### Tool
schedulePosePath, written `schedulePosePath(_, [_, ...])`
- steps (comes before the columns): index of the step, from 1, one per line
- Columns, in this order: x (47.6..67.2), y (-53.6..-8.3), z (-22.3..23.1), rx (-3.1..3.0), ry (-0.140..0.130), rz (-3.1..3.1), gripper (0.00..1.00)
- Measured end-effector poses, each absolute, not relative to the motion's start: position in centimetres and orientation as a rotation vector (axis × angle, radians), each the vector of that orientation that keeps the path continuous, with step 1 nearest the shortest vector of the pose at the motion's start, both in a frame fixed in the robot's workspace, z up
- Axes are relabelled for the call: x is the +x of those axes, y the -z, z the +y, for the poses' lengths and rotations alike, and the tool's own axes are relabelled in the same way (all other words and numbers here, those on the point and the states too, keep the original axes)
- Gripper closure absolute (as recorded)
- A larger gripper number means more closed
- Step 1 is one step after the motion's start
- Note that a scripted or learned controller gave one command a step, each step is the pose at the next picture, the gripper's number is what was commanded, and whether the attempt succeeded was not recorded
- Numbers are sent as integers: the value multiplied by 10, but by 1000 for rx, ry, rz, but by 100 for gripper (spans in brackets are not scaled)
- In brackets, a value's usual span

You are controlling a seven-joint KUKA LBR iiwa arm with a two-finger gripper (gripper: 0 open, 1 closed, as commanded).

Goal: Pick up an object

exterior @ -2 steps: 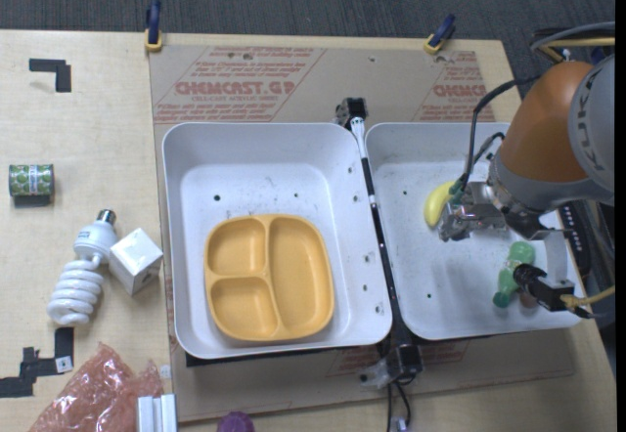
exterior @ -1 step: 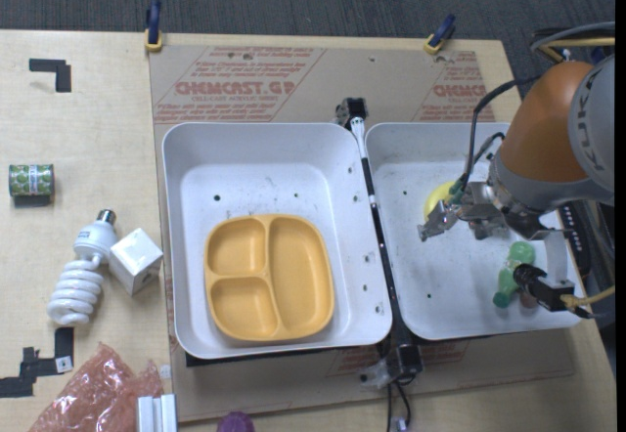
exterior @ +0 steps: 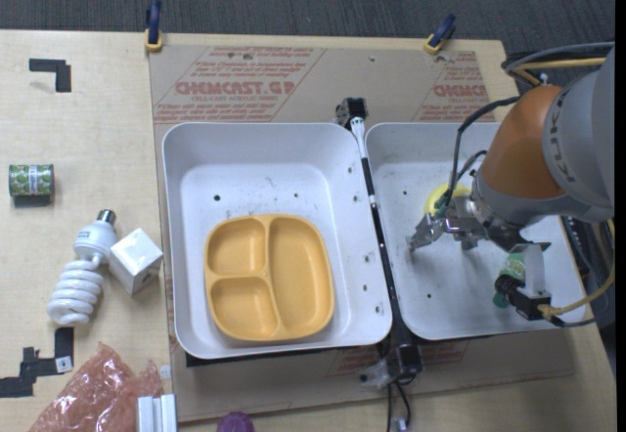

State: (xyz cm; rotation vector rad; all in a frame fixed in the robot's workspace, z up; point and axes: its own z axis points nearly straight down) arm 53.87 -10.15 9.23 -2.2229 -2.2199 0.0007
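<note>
the yellow object (exterior: 439, 197) sits in the right bin (exterior: 430, 308), right of frame centre, partly hidden by the arm (exterior: 533, 161). your gripper (exterior: 427, 235) hangs just below it; you cannot tell how open its fingers are. a yellow divided plate (exterior: 269, 276) lies in the left bin (exterior: 196, 156).

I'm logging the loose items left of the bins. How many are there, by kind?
Green can: 1
Spiral light bulb: 1
White cube: 1
Reddish mesh bag: 1
Total: 4

A yellow object (exterior: 439, 197) lies in the right bin (exterior: 411, 303), partly hidden.
</note>
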Motion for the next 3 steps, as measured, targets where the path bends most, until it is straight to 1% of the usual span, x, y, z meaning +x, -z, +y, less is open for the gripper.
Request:
schedulePosePath(1, [540, -102, -102, -2225, 1, -2220, 100])
schedulePosePath(2, [540, -102, -102, -2226, 0, -2220, 0])
schedulePosePath(3, [540, -112, -103, -2227, 1, -2221, 100])
